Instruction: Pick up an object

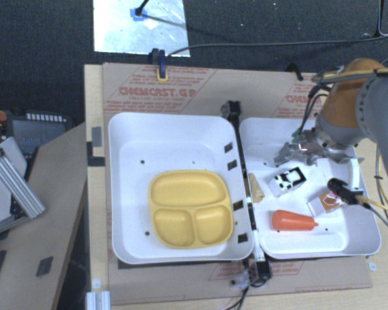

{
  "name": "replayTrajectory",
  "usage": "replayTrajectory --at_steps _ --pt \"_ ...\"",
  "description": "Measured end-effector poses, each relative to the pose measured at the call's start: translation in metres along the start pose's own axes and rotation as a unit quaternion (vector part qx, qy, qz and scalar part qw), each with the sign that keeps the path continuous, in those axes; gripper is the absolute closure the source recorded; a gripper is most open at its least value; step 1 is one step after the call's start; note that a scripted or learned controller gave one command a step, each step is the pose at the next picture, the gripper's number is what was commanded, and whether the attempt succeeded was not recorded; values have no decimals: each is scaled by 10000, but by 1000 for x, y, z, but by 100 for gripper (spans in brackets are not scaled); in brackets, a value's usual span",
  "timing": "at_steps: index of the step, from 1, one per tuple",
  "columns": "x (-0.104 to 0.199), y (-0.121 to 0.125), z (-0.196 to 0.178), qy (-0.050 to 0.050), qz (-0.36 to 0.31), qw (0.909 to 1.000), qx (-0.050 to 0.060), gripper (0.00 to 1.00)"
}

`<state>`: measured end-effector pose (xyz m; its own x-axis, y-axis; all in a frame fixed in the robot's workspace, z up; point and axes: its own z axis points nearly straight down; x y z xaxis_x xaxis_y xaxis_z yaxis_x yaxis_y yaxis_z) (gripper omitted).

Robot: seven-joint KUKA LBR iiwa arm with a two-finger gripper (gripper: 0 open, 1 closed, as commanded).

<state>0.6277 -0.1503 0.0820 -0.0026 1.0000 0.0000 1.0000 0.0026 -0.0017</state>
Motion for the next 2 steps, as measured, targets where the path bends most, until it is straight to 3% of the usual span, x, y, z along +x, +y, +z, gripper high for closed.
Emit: replayTrajectory --at_steps 1,2 --pt "-1 2 -14 -7 -3 10000 -35 100" --pt "0 8 -79 -10 -13 10000 -54 100"
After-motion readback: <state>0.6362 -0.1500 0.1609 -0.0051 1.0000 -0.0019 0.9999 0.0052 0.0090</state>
